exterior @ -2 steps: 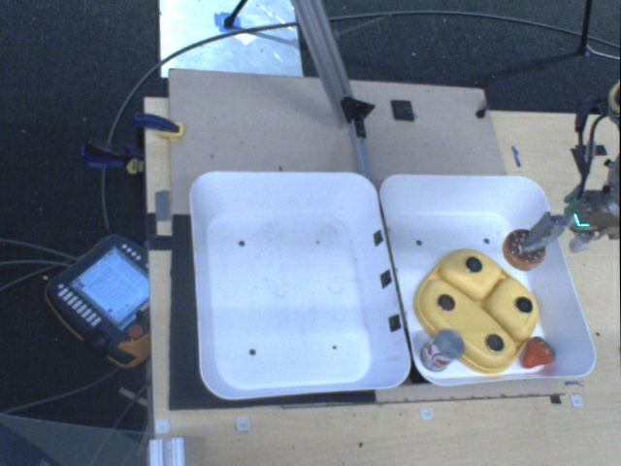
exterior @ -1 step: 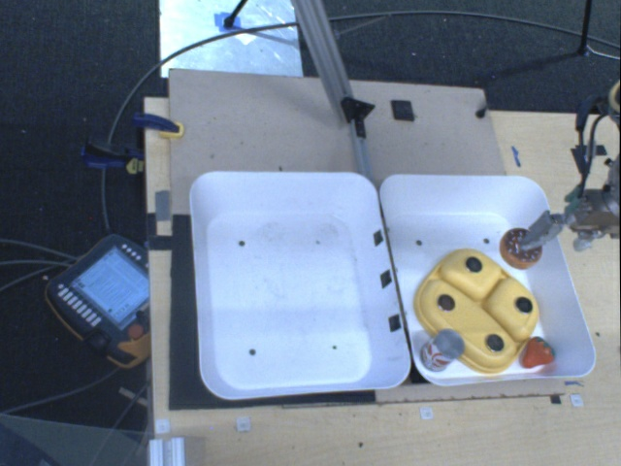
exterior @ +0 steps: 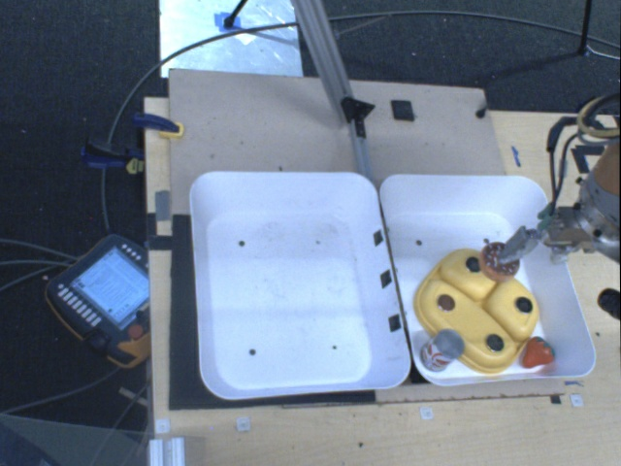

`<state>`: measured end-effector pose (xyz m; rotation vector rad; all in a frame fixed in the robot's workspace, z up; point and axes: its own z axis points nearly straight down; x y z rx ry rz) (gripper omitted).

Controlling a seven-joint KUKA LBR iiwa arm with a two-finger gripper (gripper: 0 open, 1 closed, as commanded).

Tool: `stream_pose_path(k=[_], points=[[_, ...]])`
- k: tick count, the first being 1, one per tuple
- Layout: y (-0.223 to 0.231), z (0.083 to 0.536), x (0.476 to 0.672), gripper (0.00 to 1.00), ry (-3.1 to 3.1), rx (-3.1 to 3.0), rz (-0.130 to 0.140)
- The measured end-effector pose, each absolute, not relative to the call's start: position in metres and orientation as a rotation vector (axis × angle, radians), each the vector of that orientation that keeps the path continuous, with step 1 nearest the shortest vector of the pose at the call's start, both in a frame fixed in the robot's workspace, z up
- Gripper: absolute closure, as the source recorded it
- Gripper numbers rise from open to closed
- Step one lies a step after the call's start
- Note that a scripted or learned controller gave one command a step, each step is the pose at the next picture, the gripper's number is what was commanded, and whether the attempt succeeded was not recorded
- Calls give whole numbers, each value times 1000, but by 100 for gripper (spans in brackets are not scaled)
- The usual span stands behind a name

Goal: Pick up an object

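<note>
Where the right bin (exterior: 558,260) crowds its toys lower right, hand (exterior: 505,253) hovers over yellow toy (exterior: 477,311); grip state indiscernible.

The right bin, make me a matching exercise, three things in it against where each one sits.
Things:
1. yellow toy
2. red piece
3. small can

Places in the right bin:
A. near right corner
B. near left corner, against the yellow toy's edge
C. middle of the bin's near half, under the claw

Pairs: 1-C, 2-A, 3-B
</note>
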<state>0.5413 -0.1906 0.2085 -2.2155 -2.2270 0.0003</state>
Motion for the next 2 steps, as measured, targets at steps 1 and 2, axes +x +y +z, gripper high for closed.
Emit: stream_pose_path(k=[1, 2], points=[[-191, 149, 534, 0, -2222, -2218, 2], [-187, 128, 543, 0, -2234, -2225, -12]])
